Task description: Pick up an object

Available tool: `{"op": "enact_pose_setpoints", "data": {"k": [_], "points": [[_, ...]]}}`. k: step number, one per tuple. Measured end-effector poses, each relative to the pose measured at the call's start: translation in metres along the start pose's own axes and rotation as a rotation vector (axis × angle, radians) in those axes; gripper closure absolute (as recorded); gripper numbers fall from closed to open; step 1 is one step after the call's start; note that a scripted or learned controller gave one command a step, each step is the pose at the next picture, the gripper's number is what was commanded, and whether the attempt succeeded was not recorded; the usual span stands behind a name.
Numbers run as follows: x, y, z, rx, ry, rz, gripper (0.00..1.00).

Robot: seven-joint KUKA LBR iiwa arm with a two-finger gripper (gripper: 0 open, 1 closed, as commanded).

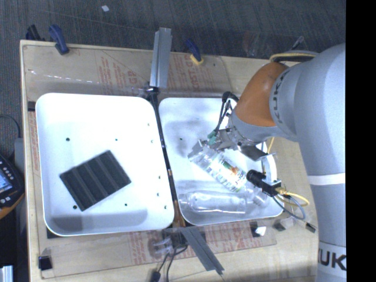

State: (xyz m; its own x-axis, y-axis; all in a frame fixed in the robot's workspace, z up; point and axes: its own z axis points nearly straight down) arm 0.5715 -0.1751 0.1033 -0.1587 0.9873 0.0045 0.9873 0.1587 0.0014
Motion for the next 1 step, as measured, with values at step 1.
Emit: {"op": "enact_pose_setpoints", "data": {"k": [1], "points": [[0.0044,0.0002,0.0103,0.003,-0.003,-0.046,0.00]]}}
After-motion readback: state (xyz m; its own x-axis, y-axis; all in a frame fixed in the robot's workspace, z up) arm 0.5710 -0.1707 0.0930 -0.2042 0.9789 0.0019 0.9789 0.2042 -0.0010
